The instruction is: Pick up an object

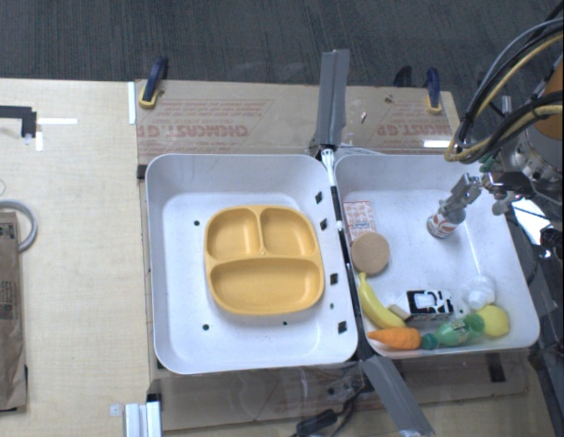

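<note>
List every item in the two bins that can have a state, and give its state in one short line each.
Yellow divided plate: upright, nothing in its compartments, left bin.
Banana: lying flat, right bin.
Carrot: lying at the near edge, right bin.
Lemon: resting in the near right corner.
Claw: above the right bin, nothing visibly held.

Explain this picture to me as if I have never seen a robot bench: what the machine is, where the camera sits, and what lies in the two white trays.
One camera looks down at a slant on a bench with two shallow white bins. The machine is a robot arm reaching in from the right; its gripper hangs low over the right bin, near the back. I see nothing between its fingers. The left bin holds a yellow divided plate. In the right bin lie a tan round object, a banana, a carrot, a green toy, a lemon and a small black-and-white item, mostly along the front edge.
</note>
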Tool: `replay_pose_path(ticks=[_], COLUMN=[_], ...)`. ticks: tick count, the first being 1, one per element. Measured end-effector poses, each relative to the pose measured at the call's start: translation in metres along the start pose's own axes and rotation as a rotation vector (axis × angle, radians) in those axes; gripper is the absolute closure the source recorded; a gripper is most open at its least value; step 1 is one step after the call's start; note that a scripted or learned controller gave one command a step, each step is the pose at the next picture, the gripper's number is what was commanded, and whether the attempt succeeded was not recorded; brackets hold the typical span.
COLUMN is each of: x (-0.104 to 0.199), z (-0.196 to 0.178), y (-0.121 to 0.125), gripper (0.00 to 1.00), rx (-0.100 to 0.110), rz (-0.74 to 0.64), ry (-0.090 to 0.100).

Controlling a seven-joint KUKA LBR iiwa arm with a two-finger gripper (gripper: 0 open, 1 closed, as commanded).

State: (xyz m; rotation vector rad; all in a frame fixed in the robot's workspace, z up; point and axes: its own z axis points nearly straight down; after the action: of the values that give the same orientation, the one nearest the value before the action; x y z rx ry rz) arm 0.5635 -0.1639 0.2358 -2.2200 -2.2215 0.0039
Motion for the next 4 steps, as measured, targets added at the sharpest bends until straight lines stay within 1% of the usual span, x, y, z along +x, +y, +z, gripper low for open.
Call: replay_pose_path(ticks=[1, 2, 3, 4], x=[-0.008, -0.041, -0.059, -0.052], z=[0.066, 0.144, 0.086, 0.146], y=[0.046, 0.056, 0.095, 0.086], gripper=[0.00, 0.00, 0.00, 0.00], rx=[-0.002, -0.003, -0.006, 0.001], rz=[-0.101, -0.044, -0.302, -0.335], ry=[-0.001, -0.001, -0.004, 0.008])
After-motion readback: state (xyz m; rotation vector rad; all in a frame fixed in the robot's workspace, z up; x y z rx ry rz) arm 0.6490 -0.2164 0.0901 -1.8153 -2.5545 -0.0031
